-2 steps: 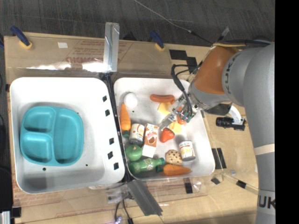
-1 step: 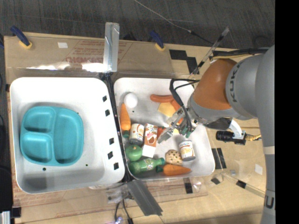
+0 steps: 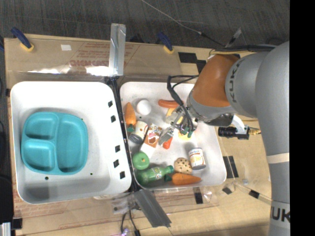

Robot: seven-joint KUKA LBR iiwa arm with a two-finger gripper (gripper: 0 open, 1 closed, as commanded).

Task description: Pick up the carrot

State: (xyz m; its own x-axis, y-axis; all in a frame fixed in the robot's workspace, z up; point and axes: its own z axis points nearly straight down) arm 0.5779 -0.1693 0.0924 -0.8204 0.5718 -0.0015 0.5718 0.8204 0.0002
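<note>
A: Where is the carrot?

B: At the lower edge of the right bin, lying flat, touching a green bottle, a cookie just above it.

A: How will it handle?

B: Probably light, stiff and smooth; grip across the thick middle.

A: And the arm?

B: Reaching in from the right, gripper over the bin's centre, well above the carrot. Its fingers look narrow, holding nothing I can see.

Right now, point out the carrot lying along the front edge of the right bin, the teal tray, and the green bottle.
carrot (image 3: 186, 179): camera view, middle of its orange body.
teal tray (image 3: 78, 154): camera view, floor of its right compartment.
green bottle (image 3: 153, 174): camera view, middle of its body.
</note>
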